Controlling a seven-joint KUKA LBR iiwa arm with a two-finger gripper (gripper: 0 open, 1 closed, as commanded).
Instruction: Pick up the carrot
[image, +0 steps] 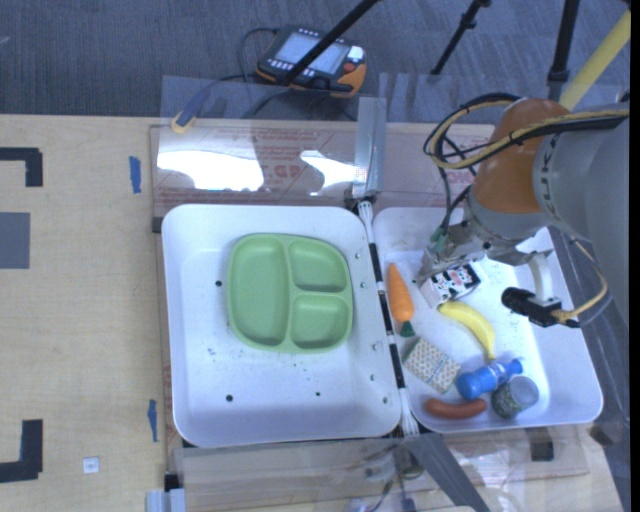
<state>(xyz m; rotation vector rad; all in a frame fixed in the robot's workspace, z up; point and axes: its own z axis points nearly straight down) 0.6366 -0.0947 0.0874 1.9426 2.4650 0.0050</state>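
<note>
Carrot (400, 293) lies lengthwise against the right bin's (575, 385) left wall; claw (441, 262), opening indiscernible, hovers just right of it—suggest descending with fingers straddling the carrot's width, clear of the wall.

A green divided plate (291, 292) in the left bin (190, 380); banana (472, 324), blue bottle (487, 378), sausage (455, 408) in the right

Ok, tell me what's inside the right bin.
The right bin holds a carrot, banana, blue bottle, sausage, patterned packet and small card. The gripper covers whatever lies beneath it.
</note>
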